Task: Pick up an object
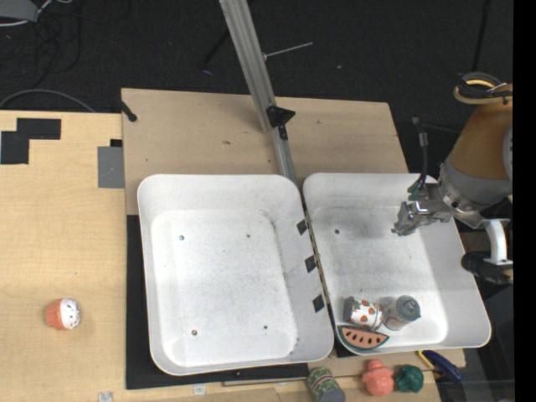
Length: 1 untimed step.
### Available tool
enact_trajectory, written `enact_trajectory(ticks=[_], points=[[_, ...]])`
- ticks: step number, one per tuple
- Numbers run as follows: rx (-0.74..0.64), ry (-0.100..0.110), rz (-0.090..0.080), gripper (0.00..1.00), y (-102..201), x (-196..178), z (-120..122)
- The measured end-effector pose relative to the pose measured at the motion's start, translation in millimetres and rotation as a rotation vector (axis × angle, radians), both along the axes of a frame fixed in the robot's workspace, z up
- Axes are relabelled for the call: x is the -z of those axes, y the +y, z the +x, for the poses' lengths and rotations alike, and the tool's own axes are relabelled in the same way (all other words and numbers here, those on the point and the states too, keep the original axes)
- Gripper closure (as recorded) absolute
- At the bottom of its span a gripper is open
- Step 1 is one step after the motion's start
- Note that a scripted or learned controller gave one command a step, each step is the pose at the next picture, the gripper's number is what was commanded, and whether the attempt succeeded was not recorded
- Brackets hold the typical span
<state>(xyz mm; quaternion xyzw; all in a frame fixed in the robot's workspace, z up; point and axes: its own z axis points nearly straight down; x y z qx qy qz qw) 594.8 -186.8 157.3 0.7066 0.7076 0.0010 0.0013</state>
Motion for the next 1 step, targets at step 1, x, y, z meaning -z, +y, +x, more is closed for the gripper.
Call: enact_trajectory(ticks=[1], points=[[0.0,0.0,-0.001,1.0,-1.0,-53.2,0.8]])
